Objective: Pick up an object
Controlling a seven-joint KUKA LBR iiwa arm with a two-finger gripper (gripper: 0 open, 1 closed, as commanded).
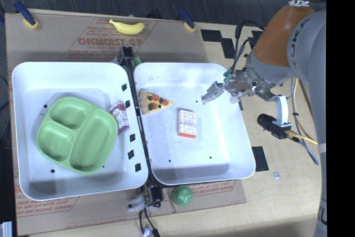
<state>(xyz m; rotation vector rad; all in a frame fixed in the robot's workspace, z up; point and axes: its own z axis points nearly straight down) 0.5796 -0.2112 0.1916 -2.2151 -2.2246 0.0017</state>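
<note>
- My claw [213, 91] hung over the right bin [233, 161], near that bin's upper right corner, with the fingers slanting down and to the left; I could not tell whether they were spread or closed, and nothing showed between them.
- My arm [288, 41] reached in across the right bin's far right rim, its orange band just above the wrist.
- A small red and white box [187, 122] lay flat on the floor of the right bin, about at its middle, below and to the left of my claw and apart from it.
- A pizza slice [153, 101] lay in the right bin close to its left wall, just up and left of the box.
- In the left bin [28, 175], a green divided plate [76, 134] sat at its middle.
- A small dark red packet [120, 115] lay against the plate's right edge, close to the wall shared with the right bin.
- A yellow banana [127, 25] rested on the cardboard beyond the right bin's upper left corner.
- A green ball [181, 195] sat on the counter just below the right bin's lower rim.
</note>
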